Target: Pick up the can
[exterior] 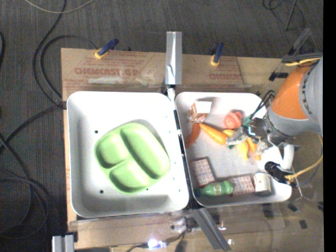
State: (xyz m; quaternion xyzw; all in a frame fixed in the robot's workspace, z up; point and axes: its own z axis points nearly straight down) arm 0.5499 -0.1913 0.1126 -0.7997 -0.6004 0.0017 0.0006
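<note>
Lying sideways, can (261, 183), right bin's (220, 98) near corner

Single fixed cam, mounted high over the bench (79, 56), looking almost straight down with a slight slant. Far enough back to take in both white bins whole: left bin (79, 140) and right bin (220, 98) sit side by side mid-frame. Dark carpeted floor (42, 25) with cables runs along the far and left edges. Arm (299, 98) enters from the right.
</note>
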